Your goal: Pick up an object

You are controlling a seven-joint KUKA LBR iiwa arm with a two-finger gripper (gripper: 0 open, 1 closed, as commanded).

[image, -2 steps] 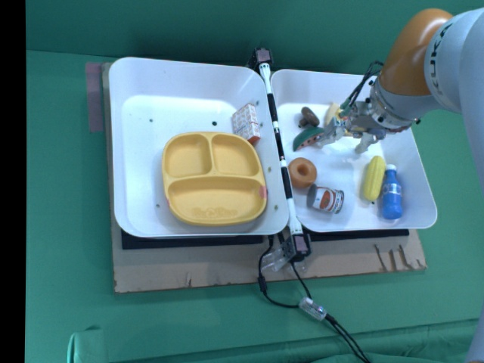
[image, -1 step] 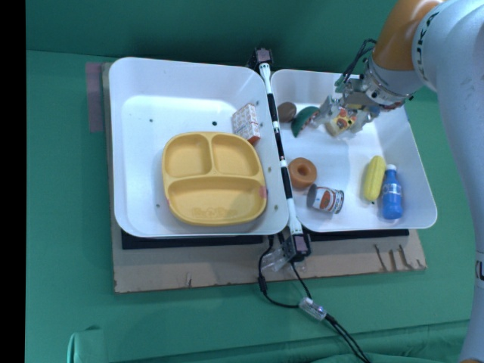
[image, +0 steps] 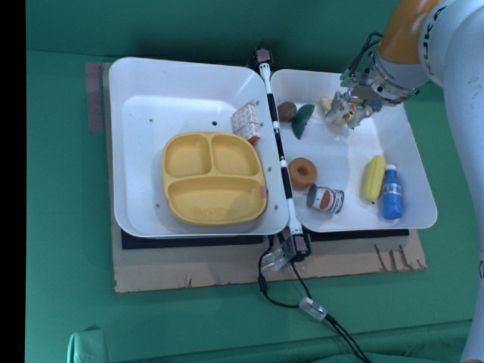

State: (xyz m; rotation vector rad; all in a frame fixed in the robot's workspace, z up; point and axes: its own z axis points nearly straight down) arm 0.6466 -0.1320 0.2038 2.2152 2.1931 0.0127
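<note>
The arm reaches over the right bin (image: 412,203) and places the hand (image: 349,112) above that bin's far half. A small pale object (image: 327,104) lies just beside the hand, on the side toward the divider rail (image: 277,138), and a cluster of coloured shapes sits directly under the hand. The view does not resolve how far the hand is open, nor whether anything sits in its grip.

Candidate objects, located relative to the hand:
- Green leaf-shaped item (image: 302,119) and brown round item (image: 286,111): toward the divider rail, near the hand. The green item's long axis runs roughly from the bin's far edge toward its near edge, slightly tilted.
- Donut (image: 302,172) and small can (image: 326,200): toward the near edge, well apart from the hand. The can lies on its side.
- Yellow corn-like item (image: 373,178) and blue bottle (image: 391,192): toward the near edge, touching or nearly so, long axes parallel.

Judgement: the pale object is the nearest target. A short descent with minimal lateral travel appears sufficient.

The left bin (image: 132,127) holds a yellow divided plate (image: 215,178) and a small patterned box (image: 246,121).
</note>
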